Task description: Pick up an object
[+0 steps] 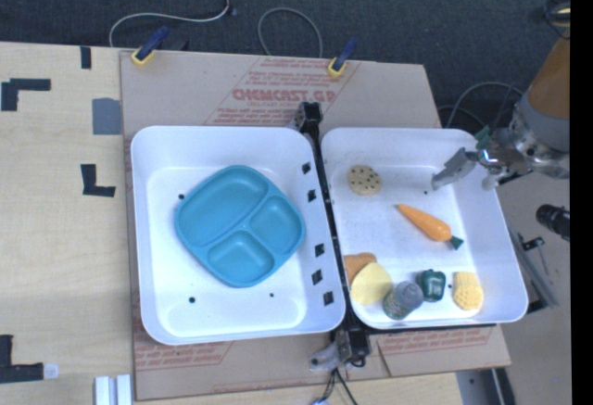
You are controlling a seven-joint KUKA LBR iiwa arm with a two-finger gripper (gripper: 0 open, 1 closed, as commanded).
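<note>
The right bin (482,199) holds several toy foods. A tan cookie (364,179) lies at its back left and an orange carrot (426,222) in the middle. Along the front are a yellow rounded piece (371,284) with an orange piece (359,261) behind it, a grey can (402,299), a dark green item (431,283) and a yellow corn cob (467,291). My gripper (463,170) hangs over the bin's back right, above and right of the carrot. It is open with nothing between its fingers.
The left bin (153,208) holds a blue divided plate (241,224). Both bins sit on a cardboard sheet (278,88) clamped at the back. A black divider (315,199) runs between the bins. Cables lie on the dark floor behind.
</note>
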